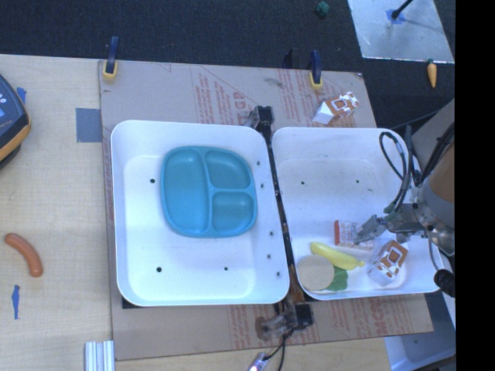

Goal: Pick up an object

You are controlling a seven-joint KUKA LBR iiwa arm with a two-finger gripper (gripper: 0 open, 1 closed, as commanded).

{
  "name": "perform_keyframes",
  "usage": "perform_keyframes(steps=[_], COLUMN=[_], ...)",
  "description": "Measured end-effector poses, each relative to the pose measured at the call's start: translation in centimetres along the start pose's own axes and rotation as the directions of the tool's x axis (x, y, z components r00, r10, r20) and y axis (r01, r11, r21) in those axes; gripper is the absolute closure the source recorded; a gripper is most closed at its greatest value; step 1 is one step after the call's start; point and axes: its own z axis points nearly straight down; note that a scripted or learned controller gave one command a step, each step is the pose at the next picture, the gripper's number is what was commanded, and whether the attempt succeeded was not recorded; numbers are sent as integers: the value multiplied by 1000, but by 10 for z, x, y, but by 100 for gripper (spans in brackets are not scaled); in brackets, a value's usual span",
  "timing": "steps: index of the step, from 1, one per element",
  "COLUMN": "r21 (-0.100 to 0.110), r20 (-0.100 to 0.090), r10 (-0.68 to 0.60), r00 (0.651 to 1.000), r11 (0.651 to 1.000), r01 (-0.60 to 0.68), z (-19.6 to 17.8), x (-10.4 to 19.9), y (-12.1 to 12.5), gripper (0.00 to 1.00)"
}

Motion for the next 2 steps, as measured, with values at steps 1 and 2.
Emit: perform_keyframes(steps=[1,2], r21=[-6,-1], r20=[3,0], r10=[-3,0], r00=[1000,1000], r11=[1000,1000], r01=[3,0], z=[56,42], x=[54,-11], y=[37,73], gripper=[0,0])
